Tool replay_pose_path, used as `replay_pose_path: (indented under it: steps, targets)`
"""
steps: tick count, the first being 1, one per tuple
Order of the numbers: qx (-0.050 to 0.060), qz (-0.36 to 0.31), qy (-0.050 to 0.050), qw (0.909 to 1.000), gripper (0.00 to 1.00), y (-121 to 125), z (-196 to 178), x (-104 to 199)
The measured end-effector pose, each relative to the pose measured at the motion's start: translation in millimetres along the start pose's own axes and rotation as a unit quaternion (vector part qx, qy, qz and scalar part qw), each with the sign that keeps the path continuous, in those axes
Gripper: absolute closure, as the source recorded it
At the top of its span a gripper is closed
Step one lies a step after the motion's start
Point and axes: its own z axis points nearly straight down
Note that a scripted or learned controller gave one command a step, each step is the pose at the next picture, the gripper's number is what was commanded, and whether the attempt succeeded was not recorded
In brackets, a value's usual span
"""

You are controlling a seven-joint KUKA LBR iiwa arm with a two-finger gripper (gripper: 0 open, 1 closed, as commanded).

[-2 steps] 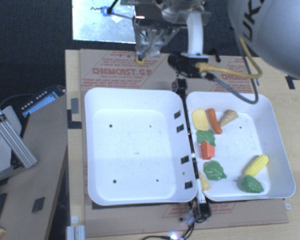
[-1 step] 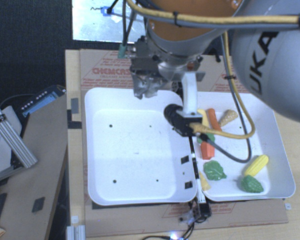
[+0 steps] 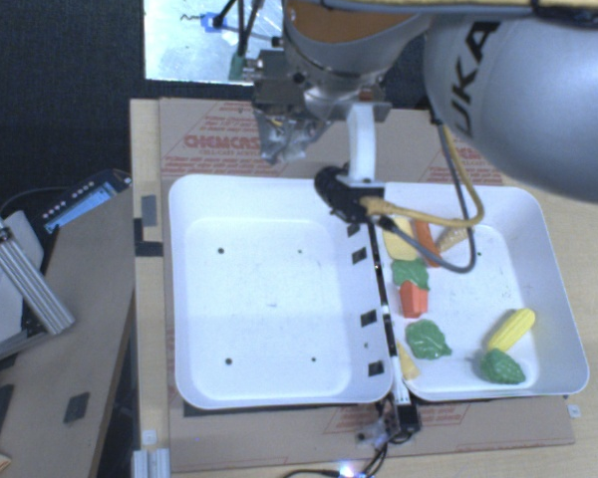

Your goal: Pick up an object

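Toy corn (image 3: 510,329) lies in right bin (image 3: 523,257), claw (image 3: 283,143) well apart.

Left bin (image 3: 194,267) offers open floor; toy vegetables (image 3: 428,340) crowd the right bin (image 3: 553,297).

A pale wooden counter (image 3: 148,327) is carrying a cardboard sheet (image 3: 214,139) printed in red. Two shallow white bins are sitting on the sheet side by side, the left bin (image 3: 269,312) and the right bin (image 3: 540,267) meeting along their inner rims.
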Motion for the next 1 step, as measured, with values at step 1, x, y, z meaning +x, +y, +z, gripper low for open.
replay_pose_path:
  steps: [1]
  targets:
    - [-0.003, 0.0, 0.001, 1.0, 1.0, 58.5, -38.4, 0.0]
